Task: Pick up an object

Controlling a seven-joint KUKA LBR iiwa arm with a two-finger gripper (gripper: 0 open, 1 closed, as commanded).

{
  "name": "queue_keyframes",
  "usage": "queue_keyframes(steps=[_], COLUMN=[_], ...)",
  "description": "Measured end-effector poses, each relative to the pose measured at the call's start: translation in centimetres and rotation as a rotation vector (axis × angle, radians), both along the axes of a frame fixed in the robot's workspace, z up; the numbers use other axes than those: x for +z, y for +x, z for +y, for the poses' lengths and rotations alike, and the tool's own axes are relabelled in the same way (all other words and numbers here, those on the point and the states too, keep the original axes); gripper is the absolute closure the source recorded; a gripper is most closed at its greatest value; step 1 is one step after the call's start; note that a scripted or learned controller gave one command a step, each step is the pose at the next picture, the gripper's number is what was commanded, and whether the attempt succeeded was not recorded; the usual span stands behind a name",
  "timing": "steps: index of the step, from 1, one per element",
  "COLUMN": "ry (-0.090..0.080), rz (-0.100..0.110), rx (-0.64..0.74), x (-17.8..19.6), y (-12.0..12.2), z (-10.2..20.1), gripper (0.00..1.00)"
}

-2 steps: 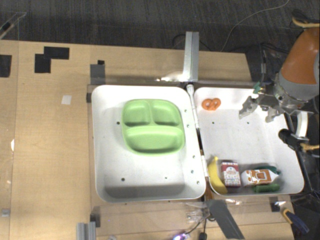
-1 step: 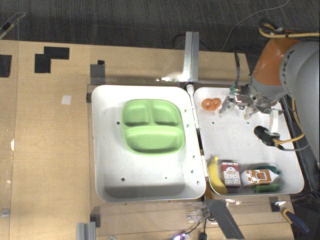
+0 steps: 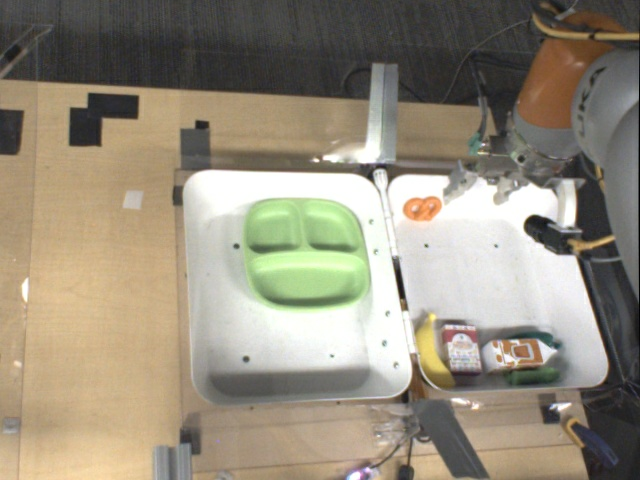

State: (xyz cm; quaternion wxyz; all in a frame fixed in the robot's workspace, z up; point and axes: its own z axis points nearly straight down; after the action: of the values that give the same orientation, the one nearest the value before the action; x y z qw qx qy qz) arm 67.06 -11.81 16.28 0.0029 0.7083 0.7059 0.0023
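Gripper (image 3: pixel 482 187) open, nothing held, over right bin (image 3: pixel 500 268) far edge, near orange pretzel (image 3: pixel 422 208).

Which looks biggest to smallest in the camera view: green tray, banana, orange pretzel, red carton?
1. Green divided tray, by far the largest.
2. Banana.
3. Red carton, close to the banana in visible area, so that order is unsure.
4. Orange pretzel, smallest.

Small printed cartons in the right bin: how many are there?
2. One small red-and-white printed carton stands beside the yellow banana; one orange-and-white printed carton lies right of it, near the front wall. More may be hidden.
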Motion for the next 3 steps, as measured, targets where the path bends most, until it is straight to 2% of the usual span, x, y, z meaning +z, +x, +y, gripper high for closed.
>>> queue_keyframes(steps=[1,2,3], ry=[-0.001,-0.002,-0.003], rz=[0.001,0.004,0.001], rx=[0.122,0.375,0.625], x=[1.5,-6.6,-6.7], y=[0.0,0.0,-7.8], z=[2.9,2.7,1.6], gripper=[0.00,0.00,0.00])
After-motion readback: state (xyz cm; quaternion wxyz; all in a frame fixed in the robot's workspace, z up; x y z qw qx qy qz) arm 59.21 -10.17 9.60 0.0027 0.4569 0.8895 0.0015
